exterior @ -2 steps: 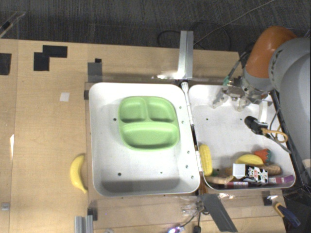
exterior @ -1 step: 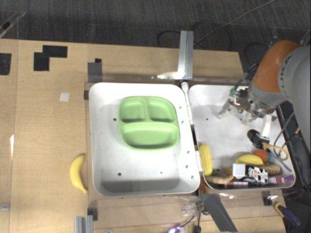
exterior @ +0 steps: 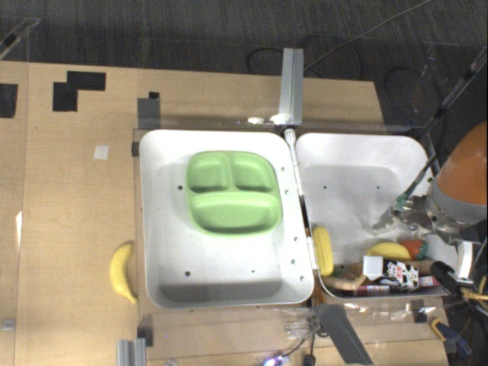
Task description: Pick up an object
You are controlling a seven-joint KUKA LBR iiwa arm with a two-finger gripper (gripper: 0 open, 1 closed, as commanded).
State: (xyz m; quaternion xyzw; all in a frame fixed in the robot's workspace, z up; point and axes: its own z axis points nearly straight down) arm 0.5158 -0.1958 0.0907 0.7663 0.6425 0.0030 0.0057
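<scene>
The arm (exterior: 465,181) reached in at the right edge of the right bin (exterior: 358,158); its gripper (exterior: 412,213) hung just above the clutter at that bin's near side, and whether its fingers were open or shut could not be told. A yellow banana (exterior: 389,250) lay just below it, with a corn cob (exterior: 323,251) against the bin's left wall and small boxes (exterior: 390,269) along the near rim. The left bin (exterior: 156,227) bore a green divided plate (exterior: 231,191); 1 more banana (exterior: 122,271) lay on the bench. This looked like the approach step; next the gripper would need to drop squarely over 1 item and close.
</scene>
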